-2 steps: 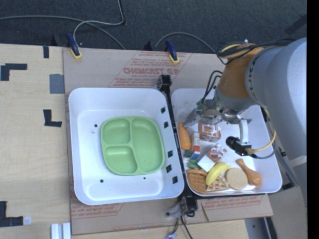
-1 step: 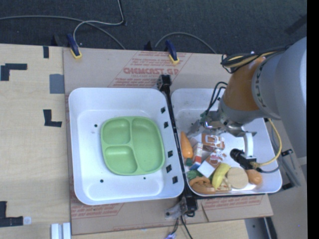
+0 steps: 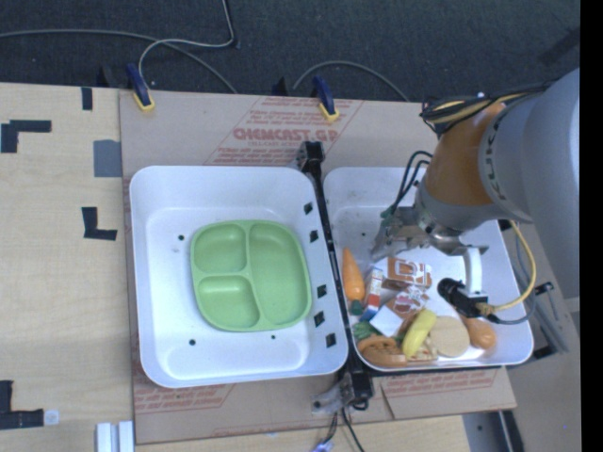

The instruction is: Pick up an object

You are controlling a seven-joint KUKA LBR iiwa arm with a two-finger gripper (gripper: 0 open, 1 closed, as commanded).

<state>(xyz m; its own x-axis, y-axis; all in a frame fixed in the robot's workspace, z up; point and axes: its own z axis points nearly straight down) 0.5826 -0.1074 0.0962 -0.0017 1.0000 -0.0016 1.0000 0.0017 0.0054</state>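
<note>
- The reach-in step is judged to be in hand: the two-finger gripper (image 3: 400, 238) is placed low in the right-hand shallow white bin (image 3: 516, 351), over the upper edge of a pile of small toy foods.
- Its opening cannot be told, and nothing is seen held.
- Nearest candidates are noted: a red-and-white printed packet (image 3: 407, 273) and a slim orange carrot-shaped toy (image 3: 351, 275).
- A clean descent onto one item is called for; crowding by a yellow banana-shaped toy (image 3: 418, 332) is likely.
- The left-hand shallow white bin (image 3: 155, 347) holds a green plastic divided plate (image 3: 250, 276).

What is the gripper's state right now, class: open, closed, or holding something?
Gripper: cannot be told; it hangs over the right bin, above the pile of toy food.
</note>
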